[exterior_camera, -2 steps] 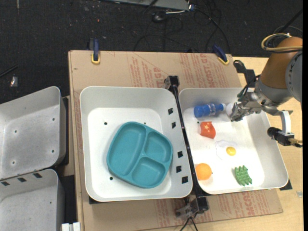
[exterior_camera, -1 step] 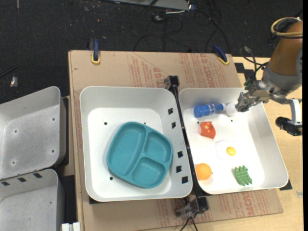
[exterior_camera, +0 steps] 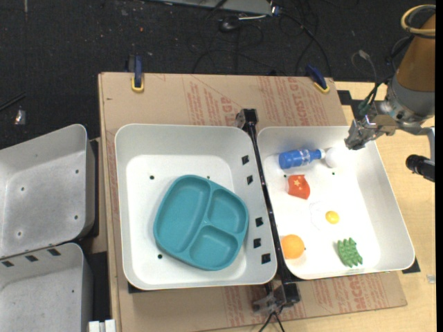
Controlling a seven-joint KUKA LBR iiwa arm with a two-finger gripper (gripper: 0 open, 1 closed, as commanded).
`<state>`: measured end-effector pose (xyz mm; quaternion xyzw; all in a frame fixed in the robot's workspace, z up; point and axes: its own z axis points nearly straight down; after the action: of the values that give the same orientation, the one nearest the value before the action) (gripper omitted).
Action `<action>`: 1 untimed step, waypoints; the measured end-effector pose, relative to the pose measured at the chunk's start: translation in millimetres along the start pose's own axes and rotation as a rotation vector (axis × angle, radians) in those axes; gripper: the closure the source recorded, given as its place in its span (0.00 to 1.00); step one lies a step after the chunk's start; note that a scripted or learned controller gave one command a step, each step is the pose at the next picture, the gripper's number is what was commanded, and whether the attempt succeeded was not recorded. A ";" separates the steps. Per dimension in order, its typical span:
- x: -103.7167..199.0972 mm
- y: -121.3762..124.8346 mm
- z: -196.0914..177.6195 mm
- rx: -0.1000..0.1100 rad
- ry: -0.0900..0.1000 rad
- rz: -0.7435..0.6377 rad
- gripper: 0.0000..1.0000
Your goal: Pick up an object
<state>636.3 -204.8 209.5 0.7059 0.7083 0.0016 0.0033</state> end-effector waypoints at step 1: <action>-0.2 1.5 -53.2 0.001 0.000 0.000 1.00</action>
<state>637.5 -204.9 262.7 0.7060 0.7082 0.0012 0.0029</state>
